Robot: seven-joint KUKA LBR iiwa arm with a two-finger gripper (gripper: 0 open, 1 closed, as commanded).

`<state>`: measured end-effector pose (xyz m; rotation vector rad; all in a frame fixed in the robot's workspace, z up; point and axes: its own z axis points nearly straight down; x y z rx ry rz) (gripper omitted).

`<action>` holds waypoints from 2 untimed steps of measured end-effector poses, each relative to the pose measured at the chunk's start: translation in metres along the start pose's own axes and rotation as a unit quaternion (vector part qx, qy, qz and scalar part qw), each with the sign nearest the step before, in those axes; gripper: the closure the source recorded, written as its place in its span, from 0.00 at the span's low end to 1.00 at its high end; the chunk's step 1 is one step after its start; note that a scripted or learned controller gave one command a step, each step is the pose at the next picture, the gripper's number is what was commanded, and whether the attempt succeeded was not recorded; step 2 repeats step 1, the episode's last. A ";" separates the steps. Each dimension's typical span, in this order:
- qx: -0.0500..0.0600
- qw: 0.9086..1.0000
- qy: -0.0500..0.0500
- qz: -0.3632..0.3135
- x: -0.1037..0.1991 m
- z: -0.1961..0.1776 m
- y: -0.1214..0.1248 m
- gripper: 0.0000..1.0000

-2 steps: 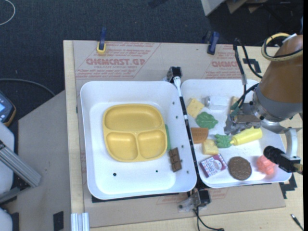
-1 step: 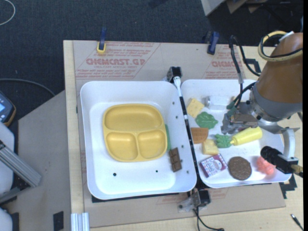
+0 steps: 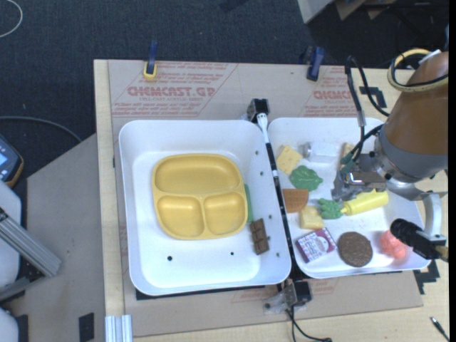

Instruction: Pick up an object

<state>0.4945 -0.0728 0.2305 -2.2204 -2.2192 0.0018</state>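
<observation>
My gripper [image 3: 348,184] hangs low over the middle of the right bin [image 3: 324,130]. It sits just above a small green piece [image 3: 330,208] and the left end of a long yellow piece [image 3: 368,202]. Around it lie a green leaf-shaped toy [image 3: 305,177], a yellow wedge [image 3: 288,159], a brown block [image 3: 294,199] and a pale yellow block [image 3: 311,218]. Along the near side are a maroon packet [image 3: 314,244], a round brown cookie [image 3: 354,249] and a pink-red piece [image 3: 392,244]. I see nothing between the gripper and these things that shows a hold.
The left bin [image 3: 135,191] holds a yellow divided plate [image 3: 199,194] and a brown chocolate piece [image 3: 258,236] near its right wall. A thin green strip [image 3: 247,201] lies beside the plate. The bins' shared wall [image 3: 274,184] runs just left of the toys.
</observation>
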 end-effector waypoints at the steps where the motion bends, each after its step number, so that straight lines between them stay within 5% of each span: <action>1: -0.001 1.000 0.000 -0.001 0.004 -0.003 0.001 1.00; 2: -0.001 1.000 0.000 -0.001 0.004 -0.003 0.001 1.00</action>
